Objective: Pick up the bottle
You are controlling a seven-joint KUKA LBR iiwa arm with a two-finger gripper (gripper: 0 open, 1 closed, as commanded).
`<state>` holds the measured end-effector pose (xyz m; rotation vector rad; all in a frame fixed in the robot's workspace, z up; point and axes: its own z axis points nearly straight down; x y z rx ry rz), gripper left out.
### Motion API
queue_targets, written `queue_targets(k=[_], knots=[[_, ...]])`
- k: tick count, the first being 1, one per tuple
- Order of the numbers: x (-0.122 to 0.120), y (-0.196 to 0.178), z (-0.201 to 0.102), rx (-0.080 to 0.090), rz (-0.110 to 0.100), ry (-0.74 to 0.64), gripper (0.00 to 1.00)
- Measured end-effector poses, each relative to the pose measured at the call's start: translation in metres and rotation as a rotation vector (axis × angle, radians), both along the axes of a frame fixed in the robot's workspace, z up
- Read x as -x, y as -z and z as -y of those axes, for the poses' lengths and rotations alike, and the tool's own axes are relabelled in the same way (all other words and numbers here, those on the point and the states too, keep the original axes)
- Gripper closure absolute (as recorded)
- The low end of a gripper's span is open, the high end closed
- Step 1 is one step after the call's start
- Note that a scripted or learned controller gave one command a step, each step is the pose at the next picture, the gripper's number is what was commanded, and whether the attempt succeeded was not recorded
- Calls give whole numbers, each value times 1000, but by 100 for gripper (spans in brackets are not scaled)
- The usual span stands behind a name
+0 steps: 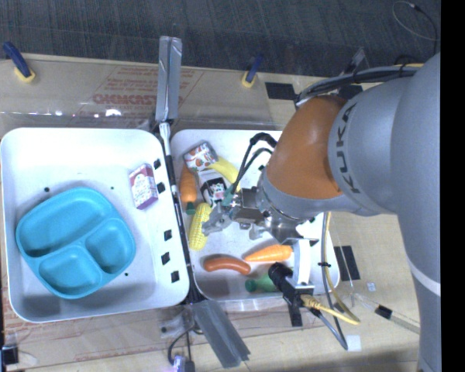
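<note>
The bottle [200, 157] is small, with a white label and a reddish top, and lies at the far left of the right bin [325, 273]. My gripper [219, 214] hangs low over the left middle of that bin, just above a yellow corn cob [197, 227]. It sits nearer the camera than the bottle, about a hand's width from it. A black and white item [213, 186] lies between the two. The arm's orange band [310, 157] covers the bin's right half.
Around the gripper lie a banana [226, 169], an orange piece [187, 189], a sausage [226, 265], a carrot [268, 252] and a green item [256, 285]. The left bin [31, 142] holds a blue divided plate [74, 242] and a small carton [143, 186].
</note>
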<state>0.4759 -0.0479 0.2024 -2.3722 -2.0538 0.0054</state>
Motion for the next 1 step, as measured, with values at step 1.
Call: queue_targets(k=[1], knots=[[0, 12, -57, 0, -2, 225, 0]])
